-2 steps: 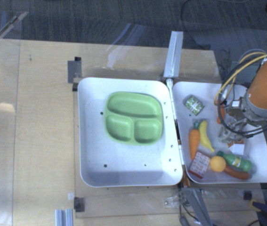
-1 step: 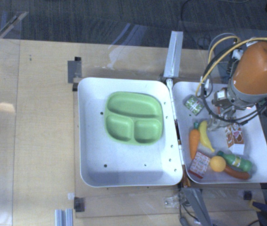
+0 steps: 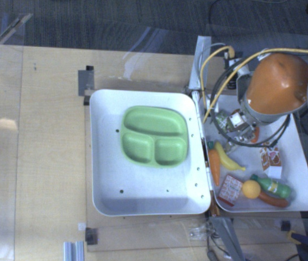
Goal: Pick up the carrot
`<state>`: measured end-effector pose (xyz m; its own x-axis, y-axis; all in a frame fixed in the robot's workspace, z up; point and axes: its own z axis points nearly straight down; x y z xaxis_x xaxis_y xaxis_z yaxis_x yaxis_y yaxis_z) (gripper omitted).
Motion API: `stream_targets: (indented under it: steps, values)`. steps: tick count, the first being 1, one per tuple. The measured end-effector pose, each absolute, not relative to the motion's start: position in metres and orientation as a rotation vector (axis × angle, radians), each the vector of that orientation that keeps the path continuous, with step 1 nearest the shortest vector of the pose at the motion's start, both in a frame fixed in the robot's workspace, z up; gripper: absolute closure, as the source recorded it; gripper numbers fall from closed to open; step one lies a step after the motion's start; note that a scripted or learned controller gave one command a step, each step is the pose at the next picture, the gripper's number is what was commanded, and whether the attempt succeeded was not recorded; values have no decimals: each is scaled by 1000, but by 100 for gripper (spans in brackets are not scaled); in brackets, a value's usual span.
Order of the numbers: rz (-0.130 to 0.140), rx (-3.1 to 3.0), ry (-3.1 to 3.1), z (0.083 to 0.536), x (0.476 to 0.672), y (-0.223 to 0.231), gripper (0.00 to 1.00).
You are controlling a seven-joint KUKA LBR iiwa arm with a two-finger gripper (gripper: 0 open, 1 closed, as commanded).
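Note:
The carrot point(image 3: 214, 167) is a slim orange piece lying lengthwise against the left wall of the right bin point(image 3: 300, 162), its green tip pointing to the back. A yellow banana point(image 3: 228, 159) lies right beside it. My gripper point(image 3: 232, 128) hangs under the orange wrist band in the back of the right bin, a little behind and to the right of the carrot. Cables and the wrist hide most of it.
The left bin point(image 3: 106, 162) holds a green three-part plate point(image 3: 155, 135). Near the front of the right bin lie a red packet point(image 3: 230, 190), a yellow ball point(image 3: 250, 188), a green bottle point(image 3: 274, 186), a red sausage-like piece point(image 3: 274, 200) and a small carton point(image 3: 271, 159).

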<state>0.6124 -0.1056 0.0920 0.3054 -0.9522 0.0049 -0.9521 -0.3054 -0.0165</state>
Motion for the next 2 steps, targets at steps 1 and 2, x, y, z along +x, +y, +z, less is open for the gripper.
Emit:
stream_targets:
  steps: [1,2]
  values:
    - [-20,-2534,1840,92,628,-83,100]
    - [-14,-2742,1516,90,672,-84,100]
